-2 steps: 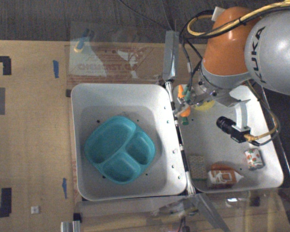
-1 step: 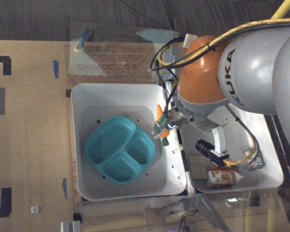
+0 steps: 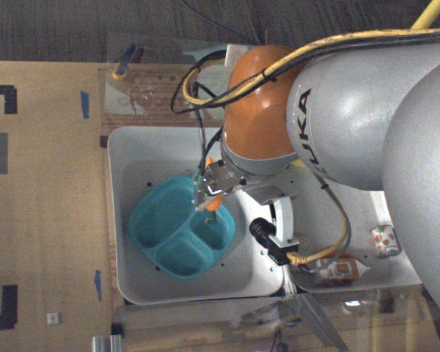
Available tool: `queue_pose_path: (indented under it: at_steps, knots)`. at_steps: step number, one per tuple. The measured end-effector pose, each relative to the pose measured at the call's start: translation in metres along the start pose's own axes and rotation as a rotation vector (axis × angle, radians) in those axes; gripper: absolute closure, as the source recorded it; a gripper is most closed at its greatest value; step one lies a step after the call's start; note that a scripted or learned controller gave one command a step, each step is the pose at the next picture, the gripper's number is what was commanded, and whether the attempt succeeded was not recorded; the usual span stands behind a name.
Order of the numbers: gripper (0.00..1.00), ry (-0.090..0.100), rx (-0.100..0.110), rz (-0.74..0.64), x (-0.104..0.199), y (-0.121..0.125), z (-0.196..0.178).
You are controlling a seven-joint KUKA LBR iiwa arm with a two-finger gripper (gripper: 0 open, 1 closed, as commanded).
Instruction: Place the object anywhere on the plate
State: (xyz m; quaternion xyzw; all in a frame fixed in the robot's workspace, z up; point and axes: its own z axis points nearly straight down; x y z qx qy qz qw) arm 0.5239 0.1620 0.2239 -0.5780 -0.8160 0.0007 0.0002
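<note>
Teal, one divided plate point(image 3: 177, 229) lies in one white bin point(image 3: 125, 196); one gripper point(image 3: 209, 196) hangs above it, fingers closed on one small orange object point(image 3: 214, 204), just over the plate.

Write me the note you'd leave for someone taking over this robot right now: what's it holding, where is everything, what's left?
Gripper: low over the teal divided plate, at its right edge; whether it is open or shut can't be judged.
Object: a small orange thing sits at the fingertips, over the plate's right compartment. Held or already resting, unclear.
Plate: lies in the left white bin.
Done: object brought to the plate.
Left: confirm release, lift the arm away.
</note>
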Motion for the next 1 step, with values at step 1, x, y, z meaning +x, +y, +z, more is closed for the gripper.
queue_pose_path:
  at_steps: [1]
  knots:
    - [0.00,0.000,0.000,0.001,-0.0005,0.0000,0.0000]
